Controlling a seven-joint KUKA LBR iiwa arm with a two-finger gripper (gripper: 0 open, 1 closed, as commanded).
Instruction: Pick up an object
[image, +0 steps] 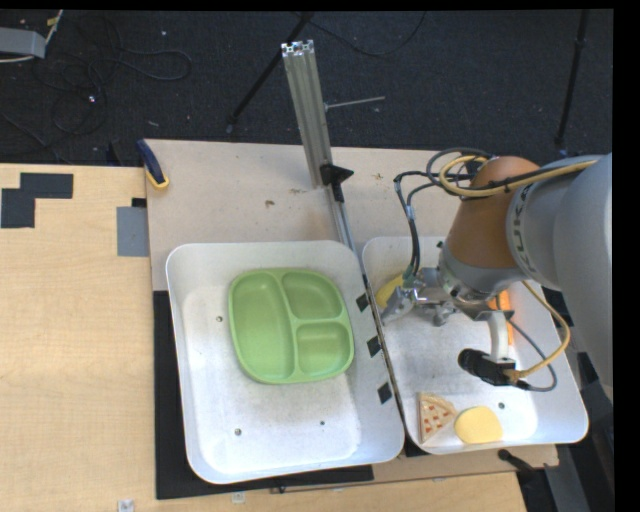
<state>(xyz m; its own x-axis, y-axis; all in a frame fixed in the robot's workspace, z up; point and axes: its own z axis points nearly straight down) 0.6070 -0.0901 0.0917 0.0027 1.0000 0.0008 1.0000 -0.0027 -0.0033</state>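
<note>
- Bins: two shallow white bins side by side on the tabletop (80, 330); left bin (200, 420), right bin (560, 415).
- Green plate (291, 325): three compartments, lying flat in the left bin toward its 12 o'clock half.
- Pizza slice (434, 416): toy wedge at the 6 o'clock edge of the right bin.
- Yellow round object (479, 425): just beside the pizza slice, at its 3 o'clock.
- Yellow item (388, 291): partly hidden at the right bin's 9 o'clock wall; identity cannot be told.
- Orange piece (505, 322): narrow, at 3 o'clock of the wrist, mostly covered.
- Arm (560, 225): grey with an orange band, reaching over the right bin from 3 o'clock.
- Gripper (425, 298): low over the right bin's 11 o'clock part; whether it is spread or closed cannot be told, and nothing is seen held.
- Metal post (308, 110): upright at 12 o'clock behind the bins.
</note>
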